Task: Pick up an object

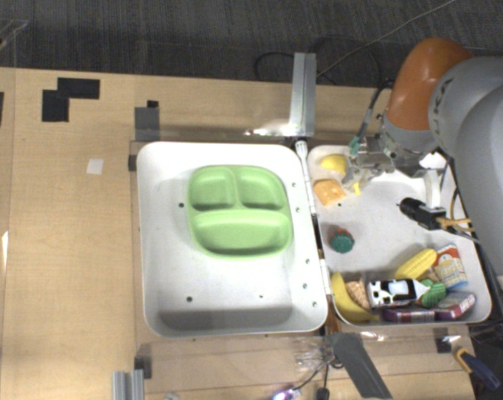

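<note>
Camera view: the end effector point(366, 163) is being positioned low over the far end of the right bin point(376, 202), and its opening state cannot be told. A yellow item point(333, 165) and an orange item point(329, 192) are lying just beside it, near the bin's far left corner. A small teal and red object point(342, 241) is resting mid-bin, apart from the others. A cluster of packaged and toy items point(409, 290) is crowding the near end. A green divided tray point(238, 209) is occupying the left bin point(163, 240) on the worktop point(59, 248).
</note>
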`<state>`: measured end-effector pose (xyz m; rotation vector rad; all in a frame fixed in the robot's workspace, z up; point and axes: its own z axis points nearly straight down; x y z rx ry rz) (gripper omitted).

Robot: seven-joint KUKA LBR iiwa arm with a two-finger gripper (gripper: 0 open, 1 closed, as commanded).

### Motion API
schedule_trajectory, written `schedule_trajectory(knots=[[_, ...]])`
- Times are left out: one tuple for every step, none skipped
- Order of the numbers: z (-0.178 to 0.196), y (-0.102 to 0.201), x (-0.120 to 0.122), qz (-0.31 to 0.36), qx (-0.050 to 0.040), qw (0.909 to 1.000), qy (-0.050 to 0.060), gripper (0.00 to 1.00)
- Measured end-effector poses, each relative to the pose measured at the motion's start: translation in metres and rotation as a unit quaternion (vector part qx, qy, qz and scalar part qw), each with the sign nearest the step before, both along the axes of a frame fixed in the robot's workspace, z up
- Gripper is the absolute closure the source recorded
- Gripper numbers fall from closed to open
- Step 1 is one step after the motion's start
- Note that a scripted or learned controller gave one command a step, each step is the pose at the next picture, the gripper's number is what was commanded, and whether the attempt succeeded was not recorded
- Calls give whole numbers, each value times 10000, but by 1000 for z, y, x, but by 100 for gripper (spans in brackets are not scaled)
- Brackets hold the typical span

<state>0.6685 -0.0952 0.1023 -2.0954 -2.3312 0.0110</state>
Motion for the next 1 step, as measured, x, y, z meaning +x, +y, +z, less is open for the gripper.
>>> schedule_trajectory(knots=[[157, 47, 1, -1870, -2, 9823, -82, 100]])
